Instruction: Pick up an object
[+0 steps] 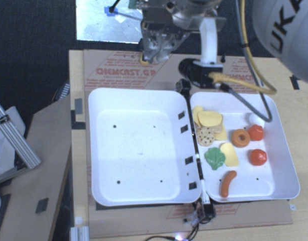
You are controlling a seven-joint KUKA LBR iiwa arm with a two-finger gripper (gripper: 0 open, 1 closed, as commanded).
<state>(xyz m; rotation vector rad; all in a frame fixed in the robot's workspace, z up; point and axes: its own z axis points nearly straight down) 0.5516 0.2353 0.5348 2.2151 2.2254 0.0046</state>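
Probably light and stiff, the sausage [227,183] lies apart in the right bin [284,185]; grip across its middle; pincer [154,51] state unclear, above the surface.

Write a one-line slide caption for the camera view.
Two-finger gripper raised beyond the shallow white left bin; shallow white right bin holds toy food, including a brown ring doughnut and green broccoli piece.

The light wooden desk [53,149] carries a brown printed cardboard sheet [119,69]. On the sheet lie two shallow white plastic bins: the left bin [139,102], and the right bin [279,185] touching the left bin's right edge.
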